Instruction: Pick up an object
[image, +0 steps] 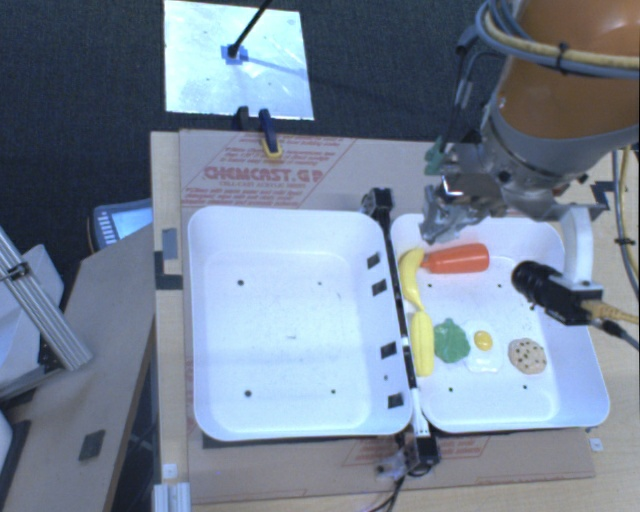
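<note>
Holding carrot (457, 260), banana (410, 276), cookie (526, 355): right bin (575, 400).

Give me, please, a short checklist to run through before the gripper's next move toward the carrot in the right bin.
1. Gripper above the right bin, near the carrot's left end: ok.
2. Carrot lying flat and in plain sight: ok.
3. Room around the carrot: not ok; the banana touches its left end.
4. Fingers open enough for the carrot: cannot tell.
5. Nothing held yet: cannot tell.
6. Broccoli, fried egg and cookie apart from the carrot: ok.
</note>
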